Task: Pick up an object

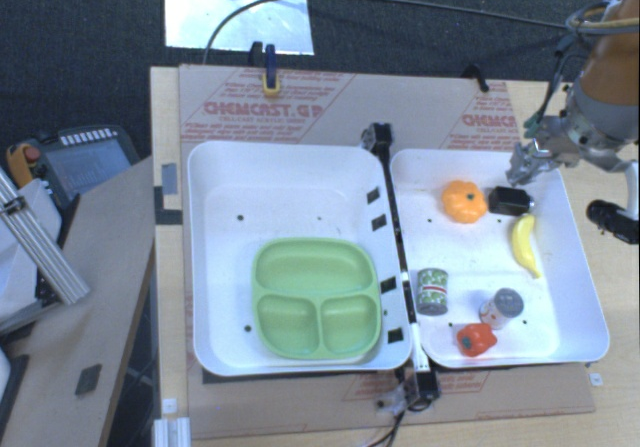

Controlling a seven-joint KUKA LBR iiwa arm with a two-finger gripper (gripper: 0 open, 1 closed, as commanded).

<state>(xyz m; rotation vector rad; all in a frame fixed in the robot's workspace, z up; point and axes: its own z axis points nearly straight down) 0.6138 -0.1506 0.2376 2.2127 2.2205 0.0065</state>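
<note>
Candidate objects lay loose in the right bin [575,235]: an orange pumpkin-like toy [463,201], a small black block [508,200], a banana [525,243], a green-banded can [432,291], a grey-capped bottle [500,306] and a red pepper [476,338]. The gripper [522,164] hovered at the bin's far rim, just above the block; jaw opening could not be told, and nothing appeared held. Judged: pick not yet made. The left bin [215,235] held a green divided tray [316,297].
</note>
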